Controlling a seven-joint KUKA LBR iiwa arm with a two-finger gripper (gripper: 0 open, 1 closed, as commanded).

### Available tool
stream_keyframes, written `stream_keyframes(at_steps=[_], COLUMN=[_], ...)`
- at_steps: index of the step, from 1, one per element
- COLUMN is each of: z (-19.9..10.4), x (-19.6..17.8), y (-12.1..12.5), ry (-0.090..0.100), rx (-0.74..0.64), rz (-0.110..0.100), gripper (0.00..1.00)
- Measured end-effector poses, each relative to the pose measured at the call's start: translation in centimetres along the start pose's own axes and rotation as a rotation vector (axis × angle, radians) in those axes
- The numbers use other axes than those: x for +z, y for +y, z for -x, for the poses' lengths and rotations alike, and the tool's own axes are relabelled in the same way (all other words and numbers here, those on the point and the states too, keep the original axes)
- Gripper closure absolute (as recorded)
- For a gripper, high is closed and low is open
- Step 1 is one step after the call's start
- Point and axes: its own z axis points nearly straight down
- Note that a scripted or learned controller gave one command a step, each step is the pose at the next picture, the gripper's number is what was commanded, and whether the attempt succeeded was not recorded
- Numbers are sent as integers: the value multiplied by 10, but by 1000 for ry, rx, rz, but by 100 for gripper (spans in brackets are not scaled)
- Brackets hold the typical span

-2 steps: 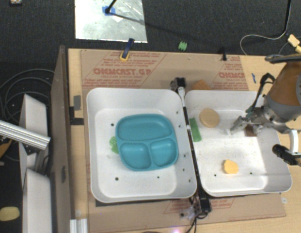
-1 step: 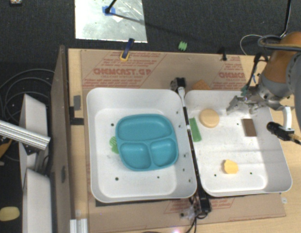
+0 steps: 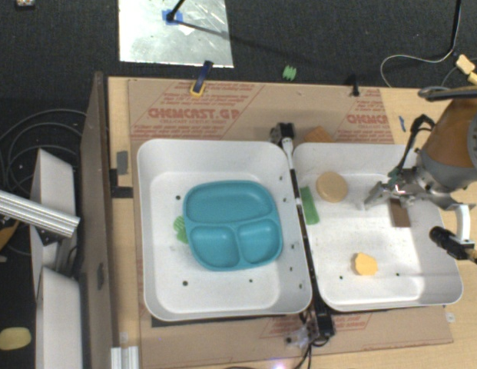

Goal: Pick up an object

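A green item (image 3: 179, 225) peeks from under the teal divided plate (image 3: 232, 223) in the left bin (image 3: 157, 160), while in the right bin (image 3: 422, 287) lie a green block (image 3: 309, 205), tan disc (image 3: 331, 187) and yellow piece (image 3: 366, 264), beside the gripper (image 3: 392, 194), whose grip I cannot tell.

bench (image 3: 223, 110): cardboard-covered | left bin (image 3: 157, 206) | right bin (image 3: 422, 279), touching
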Motion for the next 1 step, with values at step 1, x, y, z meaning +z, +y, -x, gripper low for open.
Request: stream_keyframes(at_steps=[1], z=[2], x=[-13], y=[3], ry=[-6], rx=[-4], rz=[6], gripper=[100])
